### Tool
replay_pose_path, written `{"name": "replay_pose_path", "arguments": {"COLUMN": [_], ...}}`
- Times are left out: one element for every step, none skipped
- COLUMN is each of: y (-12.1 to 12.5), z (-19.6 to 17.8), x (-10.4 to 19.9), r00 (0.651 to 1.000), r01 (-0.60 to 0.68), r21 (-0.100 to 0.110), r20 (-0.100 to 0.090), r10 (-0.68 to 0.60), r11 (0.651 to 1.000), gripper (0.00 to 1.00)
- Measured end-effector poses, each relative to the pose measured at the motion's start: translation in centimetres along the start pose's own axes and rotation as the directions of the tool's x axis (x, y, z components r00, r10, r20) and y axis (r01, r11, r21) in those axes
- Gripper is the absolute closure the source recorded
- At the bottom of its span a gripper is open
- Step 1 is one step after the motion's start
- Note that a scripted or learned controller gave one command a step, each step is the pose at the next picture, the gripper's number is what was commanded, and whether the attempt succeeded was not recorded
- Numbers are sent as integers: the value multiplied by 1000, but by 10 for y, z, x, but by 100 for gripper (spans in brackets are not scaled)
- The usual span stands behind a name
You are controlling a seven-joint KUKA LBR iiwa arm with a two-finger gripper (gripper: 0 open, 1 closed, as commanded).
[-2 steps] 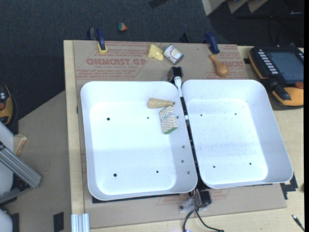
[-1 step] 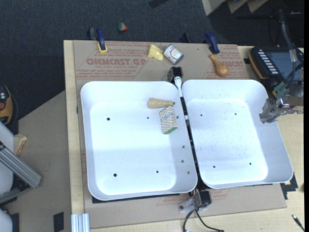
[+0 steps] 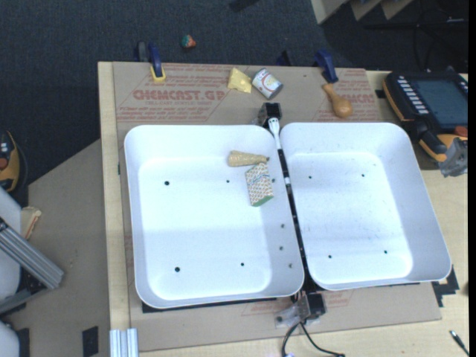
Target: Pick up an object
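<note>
In the left white bin (image 3: 149, 199), near its far right corner, lie two objects. One is a tan cone-shaped piece (image 3: 246, 158) lying on its side. Just in front of it rests a small patterned green-and-white packet (image 3: 259, 184), touching or nearly touching the cone. The right white bin (image 3: 357, 207) sits beside it.
On the cardboard behind the bins lie a yellow wedge (image 3: 239, 81), a small white-and-grey can (image 3: 267, 83) and a wooden-handled tool (image 3: 337, 100). Blue clamps (image 3: 155, 60) hold the board's far edge. A black pendant (image 3: 431, 99) rests at the right.
</note>
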State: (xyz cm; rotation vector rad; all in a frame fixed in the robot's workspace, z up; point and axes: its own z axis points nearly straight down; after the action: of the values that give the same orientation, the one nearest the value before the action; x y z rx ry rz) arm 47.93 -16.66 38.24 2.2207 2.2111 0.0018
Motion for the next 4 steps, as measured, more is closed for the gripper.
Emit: {"name": "replay_pose_path", "arguments": {"y": [1,-3,2,2], "z": [-43,125,-57,-160], "x": [-49,-44,-49,-31], "r00": [1000,1000,1000,1000], "r01": [0,4,6,8], "r21": [-1,22,-15,-9], "r20": [1,-11,5,1], "r10": [0,-3,-6,-8], "r11": [1000,1000,1000,1000], "gripper": [100,100,100,100]}}
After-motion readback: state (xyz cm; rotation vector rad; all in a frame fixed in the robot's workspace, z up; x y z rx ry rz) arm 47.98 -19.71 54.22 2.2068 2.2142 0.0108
